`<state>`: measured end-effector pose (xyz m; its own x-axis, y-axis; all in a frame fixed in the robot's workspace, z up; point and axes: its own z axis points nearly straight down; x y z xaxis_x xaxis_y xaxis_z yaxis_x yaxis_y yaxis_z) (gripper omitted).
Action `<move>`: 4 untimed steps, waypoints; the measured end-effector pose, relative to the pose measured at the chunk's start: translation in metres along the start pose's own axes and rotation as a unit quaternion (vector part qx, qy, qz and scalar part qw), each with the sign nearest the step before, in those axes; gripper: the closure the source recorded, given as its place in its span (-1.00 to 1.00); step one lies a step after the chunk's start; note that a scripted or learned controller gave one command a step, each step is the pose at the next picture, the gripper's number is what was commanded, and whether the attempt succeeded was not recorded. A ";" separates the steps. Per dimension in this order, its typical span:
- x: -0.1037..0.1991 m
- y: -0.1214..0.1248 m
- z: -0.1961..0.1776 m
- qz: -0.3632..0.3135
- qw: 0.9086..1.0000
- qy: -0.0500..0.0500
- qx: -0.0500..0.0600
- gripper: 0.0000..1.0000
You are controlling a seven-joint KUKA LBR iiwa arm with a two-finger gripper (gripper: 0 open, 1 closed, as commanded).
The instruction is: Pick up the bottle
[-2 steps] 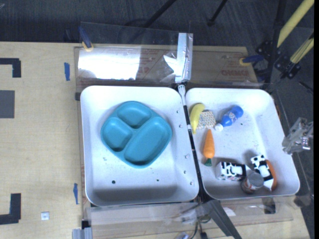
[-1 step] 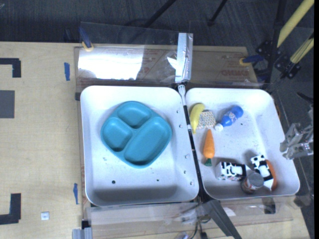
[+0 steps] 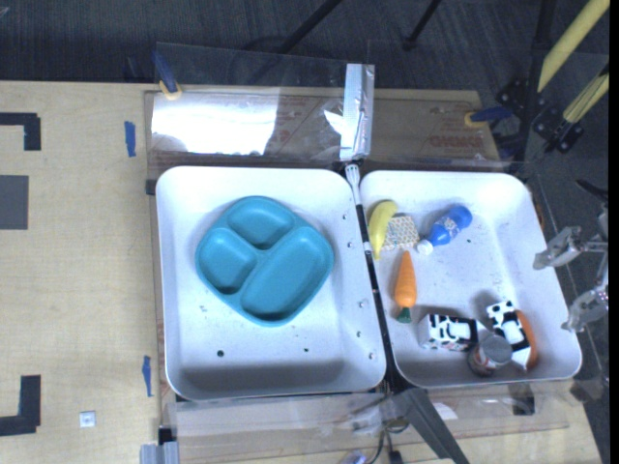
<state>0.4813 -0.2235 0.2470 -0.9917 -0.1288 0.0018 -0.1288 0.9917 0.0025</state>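
Tool (image 3: 578, 280) (pale, metallic) beside rounded blue bottle (image 3: 450, 225)

A single fixed camera hangs above the surface (image 3: 68, 288) and looks down at a slant, so the dark floor (image 3: 242, 8) and stand legs show along the top of the frame beyond the far edge. It sits far enough back to take in both white bins whole, the left bin (image 3: 179, 201) near the middle and the right bin (image 3: 503, 196) toward the right side. Bare tabletop fills the left, and the near rims of the bins fall just above the bottom edge.
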 end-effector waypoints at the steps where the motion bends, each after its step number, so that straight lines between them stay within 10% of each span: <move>1: -0.007 0.000 0.045 -0.152 0.988 0.001 -0.001 -1.00; 2: -0.014 -0.001 0.006 -0.171 0.985 -0.001 0.001 -1.00; 3: -0.016 -0.002 -0.003 -0.170 0.985 -0.003 0.000 1.00; 4: -0.035 0.009 0.004 -0.406 0.914 -0.002 0.001 1.00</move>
<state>0.5148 -0.2099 0.2430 -0.5691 -0.8222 -0.0034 -0.8222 0.5691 0.0003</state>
